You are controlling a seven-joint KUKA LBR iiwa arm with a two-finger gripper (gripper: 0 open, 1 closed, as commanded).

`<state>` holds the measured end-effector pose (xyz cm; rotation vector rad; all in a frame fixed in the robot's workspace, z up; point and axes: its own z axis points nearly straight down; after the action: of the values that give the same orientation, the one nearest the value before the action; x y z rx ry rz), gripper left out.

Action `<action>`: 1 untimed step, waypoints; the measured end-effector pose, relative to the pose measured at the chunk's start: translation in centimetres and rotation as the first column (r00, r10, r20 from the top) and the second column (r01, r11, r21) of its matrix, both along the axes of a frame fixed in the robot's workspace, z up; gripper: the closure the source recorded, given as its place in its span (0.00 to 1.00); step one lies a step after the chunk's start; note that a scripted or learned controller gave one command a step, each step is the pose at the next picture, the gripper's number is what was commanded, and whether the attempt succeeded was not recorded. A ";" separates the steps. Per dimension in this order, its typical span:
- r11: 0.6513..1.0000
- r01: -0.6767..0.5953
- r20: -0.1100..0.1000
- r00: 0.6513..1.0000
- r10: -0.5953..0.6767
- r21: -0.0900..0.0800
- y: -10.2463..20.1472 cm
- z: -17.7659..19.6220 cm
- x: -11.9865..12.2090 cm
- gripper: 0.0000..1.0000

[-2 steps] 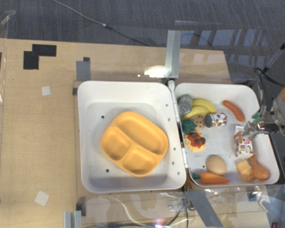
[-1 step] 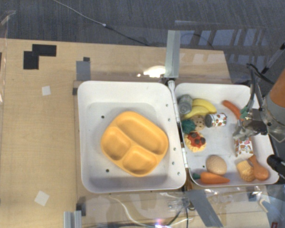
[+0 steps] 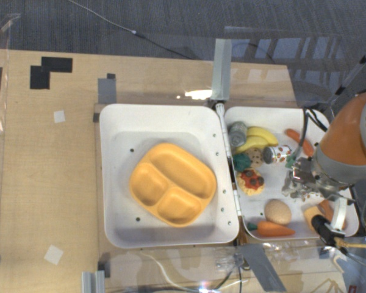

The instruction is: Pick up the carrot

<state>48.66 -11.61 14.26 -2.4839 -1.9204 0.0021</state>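
lying at the right bin's near edge, the carrot sits apart from the pincer, whose state i cannot tell.

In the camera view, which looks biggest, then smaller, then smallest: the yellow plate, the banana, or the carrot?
1. Yellow plate, easily the biggest.
2. Banana.
3. Carrot.
The banana and carrot look close in size, so their order is unsure.

We're looking down on two bins sitting side by side.
A divided plate is lying in the left bin; the carrot is resting along the right bin's near wall, just before an egg.
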 end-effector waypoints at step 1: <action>0.948 0.318 0.002 0.948 -0.318 0.001 3.4 -2.0 2.3 1.00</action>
<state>50.92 -8.22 12.22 -2.7609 -1.4959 -0.0016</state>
